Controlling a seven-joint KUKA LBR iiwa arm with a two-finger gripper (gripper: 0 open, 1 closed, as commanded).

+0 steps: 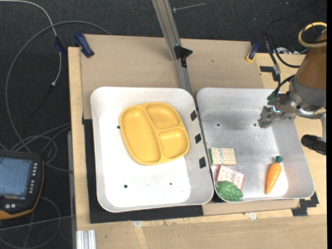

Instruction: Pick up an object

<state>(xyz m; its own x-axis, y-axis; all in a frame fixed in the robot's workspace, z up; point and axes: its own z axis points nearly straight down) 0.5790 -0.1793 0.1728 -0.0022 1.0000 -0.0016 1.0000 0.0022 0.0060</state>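
- Overhead, a grey arm with an orange band (315,69) reaches in from the right edge, its end effector (269,116) hanging over the upper right part of the right bin (244,134).
- Whether the end effector is spread or pressed together cannot be told from this angle; nothing is seen between its tips.
- A toy carrot (273,176), orange with a green top, lies tilted near the right bin's front right corner, well apart from the end effector.
- A small patterned packet (223,155) sits against the bin's left wall; just in front of it lies a red-and-white packet (230,176), which touches a green leafy toy (230,191) at the front left corner.
- A yellow divided plate (153,133) with three compartments rests in the upper middle of the left bin (111,191).
- Both white bins stand side by side on a wooden table (129,61), with black clips along the seam between them.
- A metal rail (167,19) runs down from the top edge to the gap between the bins.
- A handheld control pendant (18,183) with a lit screen lies on the dark floor at the left, among loose cables.
- Blue clamps (83,44) grip the table's far corners.
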